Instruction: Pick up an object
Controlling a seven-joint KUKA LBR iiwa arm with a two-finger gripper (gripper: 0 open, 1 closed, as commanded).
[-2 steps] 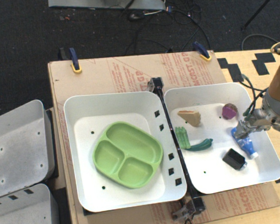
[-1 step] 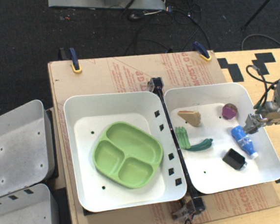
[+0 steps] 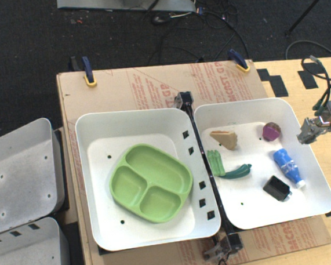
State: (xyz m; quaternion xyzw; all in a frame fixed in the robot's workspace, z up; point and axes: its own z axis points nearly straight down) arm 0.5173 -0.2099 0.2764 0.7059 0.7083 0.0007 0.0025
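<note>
Green plate in left bin; tool beside right bin

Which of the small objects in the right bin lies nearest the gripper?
The purple ball, in the bin's far right corner. The gripper sits just outside that wall; the blue bottle lies slightly farther.

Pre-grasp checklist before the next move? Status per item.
1. Gripper out of the bins: ok, it sits at the right edge, outside the right bin.
2. Finger state: cannot tell, too small and blurred.
3. Nothing held: cannot tell.
4. Targets in view in the right bin: ok. Tan wedge, purple ball, blue bottle, black block, green brush.
5. Spacing for a grasp: ok for the ball, wedge and bottle, each lies apart. The black block lies close to the bottle's lower end; whether they touch, cannot tell.
6. Left bin: holds a green divided plate, flat, a poor first pick.
</note>
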